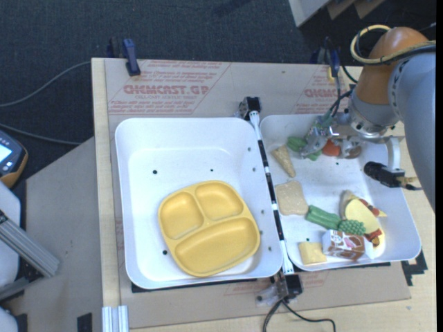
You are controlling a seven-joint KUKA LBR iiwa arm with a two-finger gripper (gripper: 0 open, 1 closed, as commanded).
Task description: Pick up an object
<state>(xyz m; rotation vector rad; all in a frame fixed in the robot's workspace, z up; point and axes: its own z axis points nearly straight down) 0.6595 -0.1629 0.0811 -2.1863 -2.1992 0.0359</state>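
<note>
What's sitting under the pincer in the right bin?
Under the pincer lie a green toy piece and a small red piece. The wrist covers whatever lies further beneath.

pincer (331, 138) fingers too blurred to read, arm (408, 68) cut off at right

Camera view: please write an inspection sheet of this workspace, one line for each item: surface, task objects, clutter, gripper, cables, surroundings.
Surface: bench board bearing a left bin and a right bin, side by side.
Task objects: in the right bin, a green piece, a bread slice, a yellow wedge, a cheese cube and a mixed food pile.
Clutter: yellow divided plate in the left bin.
Gripper: gripper low over the right bin's far end, among small green and red items; fingers unclear.
Cables: grey cable left of the bench.
Surroundings: dark carpet.
</note>
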